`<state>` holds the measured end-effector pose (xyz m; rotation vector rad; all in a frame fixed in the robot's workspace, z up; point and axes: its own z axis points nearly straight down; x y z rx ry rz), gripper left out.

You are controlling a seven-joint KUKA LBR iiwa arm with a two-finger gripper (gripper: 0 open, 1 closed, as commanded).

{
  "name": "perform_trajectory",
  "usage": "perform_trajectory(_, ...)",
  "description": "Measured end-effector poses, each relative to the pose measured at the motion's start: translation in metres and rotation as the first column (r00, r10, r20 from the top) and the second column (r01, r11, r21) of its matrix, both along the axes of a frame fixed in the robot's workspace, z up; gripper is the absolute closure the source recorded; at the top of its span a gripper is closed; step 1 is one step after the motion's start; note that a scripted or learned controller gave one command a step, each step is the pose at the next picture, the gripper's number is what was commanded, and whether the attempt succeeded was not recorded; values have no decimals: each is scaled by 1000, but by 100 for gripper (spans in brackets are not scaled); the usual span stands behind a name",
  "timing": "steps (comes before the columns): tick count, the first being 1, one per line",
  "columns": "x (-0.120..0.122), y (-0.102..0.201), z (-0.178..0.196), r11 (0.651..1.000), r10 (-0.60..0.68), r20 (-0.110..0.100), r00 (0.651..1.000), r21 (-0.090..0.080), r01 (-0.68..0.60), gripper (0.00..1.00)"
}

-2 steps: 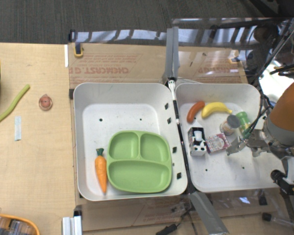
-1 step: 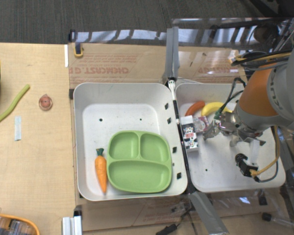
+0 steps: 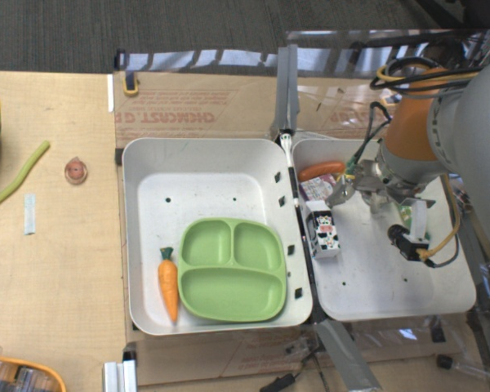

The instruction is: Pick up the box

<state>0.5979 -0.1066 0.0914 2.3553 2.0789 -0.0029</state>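
Observation:
The box (image 3: 322, 232) is small and white with printed pictures. It lies in the right bin (image 3: 392, 300), close to that bin's left wall. My gripper (image 3: 366, 188) hangs over the upper middle of the right bin, under the orange band (image 3: 410, 134) of the arm. It is to the right of the box and a little behind it, apart from it. Nothing shows in its grasp.
A red sausage (image 3: 321, 170) and a pink-and-white packet (image 3: 314, 189) lie behind the box. A green-and-white item (image 3: 408, 215) sits right of the gripper. The left bin (image 3: 147, 178) holds a green divided plate (image 3: 233, 269) and a carrot (image 3: 168, 284).

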Motion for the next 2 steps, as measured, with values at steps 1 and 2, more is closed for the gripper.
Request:
perform_trajectory(1, 57, 6, 35, 993, 116, 2, 993, -1, -116, 0)
perform_trajectory(2, 27, 6, 7, 986, -166, 11, 986, 2, 166, 0)
